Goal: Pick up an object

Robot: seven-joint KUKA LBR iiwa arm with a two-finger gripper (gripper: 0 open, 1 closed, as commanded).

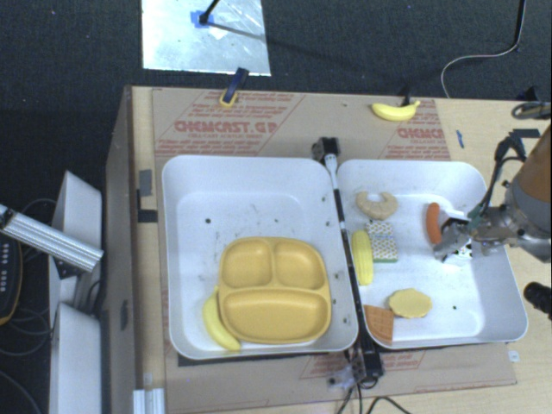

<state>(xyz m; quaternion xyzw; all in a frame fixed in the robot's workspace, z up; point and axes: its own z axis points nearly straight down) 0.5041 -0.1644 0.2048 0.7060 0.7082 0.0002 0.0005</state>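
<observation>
We are seeing the gripper (452,238) hovering in the right bin (496,317), just beside a small orange sausage-shaped object (432,221) lying near the bin's middle; whether its jaws are spread or pressed together, we cannot tell.

The right bin (483,317) holds 6 small things. An orange sausage (432,221) lies lengthwise near the far right part, a pale ring-shaped pastry (377,203) near the far left corner. A checkered sponge (382,241) and a yellow corn cob (362,258) lie by the left wall. A round yellow biscuit (410,303) and an orange wedge (379,322) sit near the front edge.
</observation>
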